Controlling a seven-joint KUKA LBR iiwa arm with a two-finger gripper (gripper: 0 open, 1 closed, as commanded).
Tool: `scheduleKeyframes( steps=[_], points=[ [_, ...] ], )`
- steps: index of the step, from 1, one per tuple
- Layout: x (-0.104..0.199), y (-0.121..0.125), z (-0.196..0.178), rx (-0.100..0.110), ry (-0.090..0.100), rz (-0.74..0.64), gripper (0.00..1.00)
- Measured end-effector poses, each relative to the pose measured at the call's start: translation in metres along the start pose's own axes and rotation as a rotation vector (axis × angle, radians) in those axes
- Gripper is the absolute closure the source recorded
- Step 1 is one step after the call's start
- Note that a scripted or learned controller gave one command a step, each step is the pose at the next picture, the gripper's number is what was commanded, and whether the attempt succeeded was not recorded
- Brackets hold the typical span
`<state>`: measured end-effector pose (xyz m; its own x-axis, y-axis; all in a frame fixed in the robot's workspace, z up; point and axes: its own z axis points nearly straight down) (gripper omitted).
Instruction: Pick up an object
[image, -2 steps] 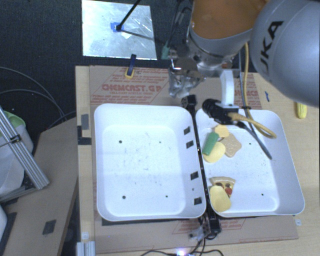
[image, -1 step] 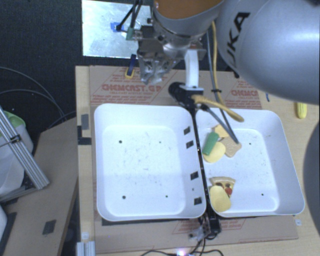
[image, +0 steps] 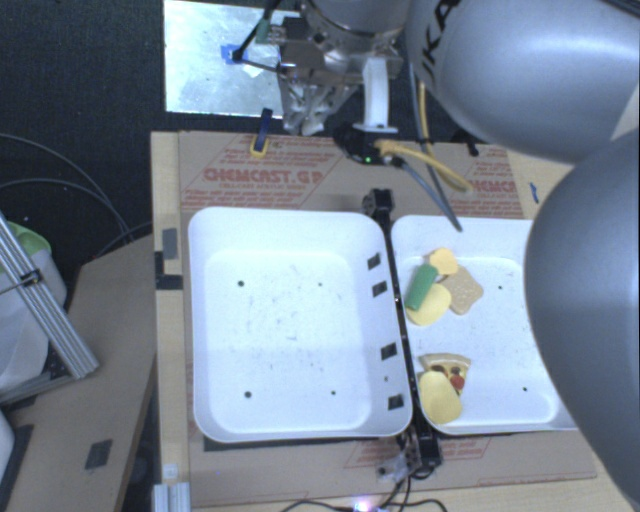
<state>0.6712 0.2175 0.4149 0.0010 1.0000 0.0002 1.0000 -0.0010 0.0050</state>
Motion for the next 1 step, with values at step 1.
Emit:
scheduleKeyframes(
  steps=[1],
  points=[
    [0.0008,-0.0020,-0.0130,-0.001,0.001,-0.005,1.00]
  ],
)
